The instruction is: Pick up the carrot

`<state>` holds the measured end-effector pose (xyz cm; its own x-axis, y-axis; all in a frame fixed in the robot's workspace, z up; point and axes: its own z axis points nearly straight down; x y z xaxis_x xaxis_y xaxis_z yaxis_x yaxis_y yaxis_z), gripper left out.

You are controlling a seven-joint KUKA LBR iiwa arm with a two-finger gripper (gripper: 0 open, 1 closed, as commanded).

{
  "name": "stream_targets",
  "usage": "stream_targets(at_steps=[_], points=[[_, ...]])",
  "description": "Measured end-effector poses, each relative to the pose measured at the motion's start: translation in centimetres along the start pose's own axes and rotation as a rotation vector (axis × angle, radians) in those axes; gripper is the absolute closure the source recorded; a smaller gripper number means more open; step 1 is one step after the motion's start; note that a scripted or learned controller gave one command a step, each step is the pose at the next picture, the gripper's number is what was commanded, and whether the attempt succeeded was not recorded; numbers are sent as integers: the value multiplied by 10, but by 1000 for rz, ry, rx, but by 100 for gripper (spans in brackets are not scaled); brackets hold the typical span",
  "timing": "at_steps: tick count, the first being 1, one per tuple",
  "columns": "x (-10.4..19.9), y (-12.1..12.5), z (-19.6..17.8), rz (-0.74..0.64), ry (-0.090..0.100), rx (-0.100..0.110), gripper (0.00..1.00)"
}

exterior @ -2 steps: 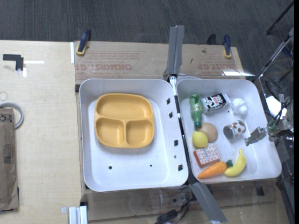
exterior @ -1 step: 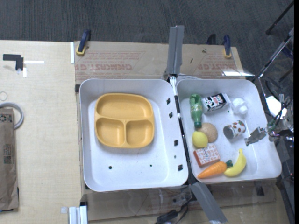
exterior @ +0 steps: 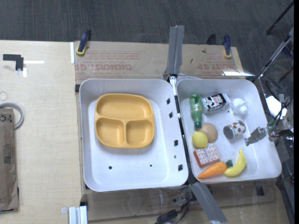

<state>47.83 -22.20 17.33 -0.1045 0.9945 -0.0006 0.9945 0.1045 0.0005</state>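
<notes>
Barely legible gripper at the right bin's edge; carrot lies at the bin's near side

The carrot [exterior: 211, 169] lies flat in the right bin [exterior: 254, 115], close to the near wall, with its orange body pointing left and its green stub end to the right. That green end meets the lower tip of a banana [exterior: 236, 164], though whether the two actually touch is hard to judge. Just above the carrot sits a small red-and-white box [exterior: 206, 155], very close to it. Beyond the box are a lemon [exterior: 200, 139] and a brown rounded item [exterior: 210, 131], pressed together so that the lemon covers part of the brown one.

Farther back in the same bin a green bottle [exterior: 196, 110] lies on its side, beside a black-and-white carton [exterior: 215, 101]. A pale white object [exterior: 239, 106] nearly blends into the bin floor, and its shape cannot be made out. A small printed can [exterior: 234, 129] lies tipped over near the middle.

The gripper [exterior: 256, 136] appears as a small grey metal piece over the right bin's right side, well apart from the carrot, with nothing visibly in it. It is small and cluttered against the hardware behind it, so I cannot tell whether it is open or closed. The arm behind it is cut off by the picture's right side.

The left bin [exterior: 135, 167] holds a yellow divided plate [exterior: 124, 97].
</notes>
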Motion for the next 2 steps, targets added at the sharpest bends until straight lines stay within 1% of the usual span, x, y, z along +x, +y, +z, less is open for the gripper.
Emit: stream_targets(at_steps=[2], points=[[0,0,0,0,0,0,0]])
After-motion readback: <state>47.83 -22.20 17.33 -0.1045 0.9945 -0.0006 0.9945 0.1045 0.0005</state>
